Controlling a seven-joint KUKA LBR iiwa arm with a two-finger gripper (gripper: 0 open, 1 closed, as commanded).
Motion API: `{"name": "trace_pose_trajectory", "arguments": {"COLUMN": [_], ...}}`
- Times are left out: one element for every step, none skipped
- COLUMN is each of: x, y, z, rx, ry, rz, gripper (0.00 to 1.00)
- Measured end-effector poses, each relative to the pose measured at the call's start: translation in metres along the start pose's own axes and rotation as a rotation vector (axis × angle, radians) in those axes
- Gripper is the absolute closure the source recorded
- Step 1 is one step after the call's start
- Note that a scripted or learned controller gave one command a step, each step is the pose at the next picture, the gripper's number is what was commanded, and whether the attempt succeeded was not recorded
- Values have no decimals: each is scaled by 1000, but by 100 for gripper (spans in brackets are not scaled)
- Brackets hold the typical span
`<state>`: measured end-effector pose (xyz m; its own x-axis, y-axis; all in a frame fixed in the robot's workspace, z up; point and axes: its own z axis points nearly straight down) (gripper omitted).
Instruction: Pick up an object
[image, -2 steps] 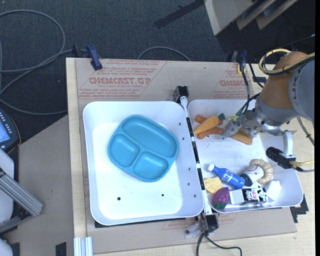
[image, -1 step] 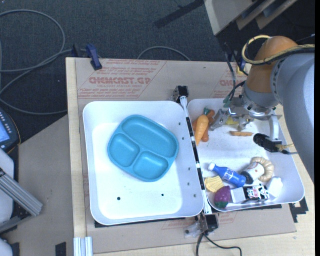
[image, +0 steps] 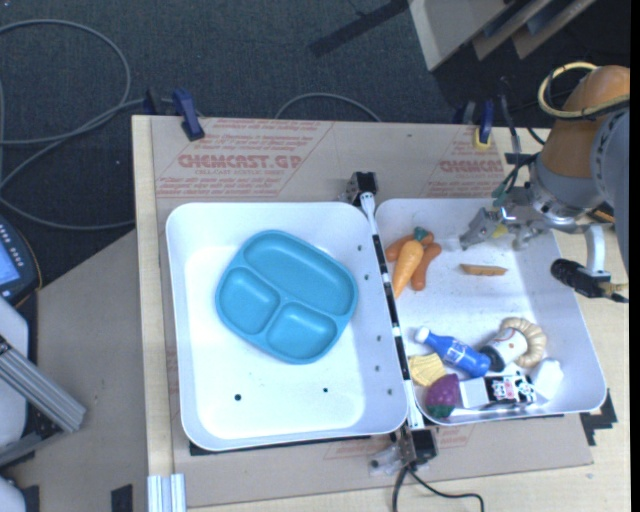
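My gripper (image: 497, 232) hangs over the far part of the right bin (image: 572, 330), open, with nothing between its fingers. Just below it on the bin floor lies a small orange stick (image: 484, 268). Two toy carrots (image: 410, 262) rest against the bin's left wall, left of the gripper. At the near end is a pile: a blue bottle (image: 455, 353), a yellow piece (image: 428, 370), a purple piece (image: 443, 393), a tan ring-shaped toy (image: 524, 338), a black-and-white item (image: 508, 388) and a white block (image: 548, 377).
The left bin (image: 200, 380) holds a blue divided plate (image: 288, 295). A black clamp (image: 364, 186) sits where the two bins meet at the far side. The arm's black cable piece (image: 585, 278) overhangs the right bin's right rim.
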<state>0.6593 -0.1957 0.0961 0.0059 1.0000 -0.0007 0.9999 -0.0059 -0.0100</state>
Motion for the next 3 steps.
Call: {"name": "trace_pose_trajectory", "arguments": {"x": [-28, 12, 10], "y": [8, -19, -16], "z": [-80, 17, 1], "rx": [-19, -3, -13], "ry": [-4, 4, -1], "rz": [-4, -8, -8], "gripper": [0, 0, 100]}}
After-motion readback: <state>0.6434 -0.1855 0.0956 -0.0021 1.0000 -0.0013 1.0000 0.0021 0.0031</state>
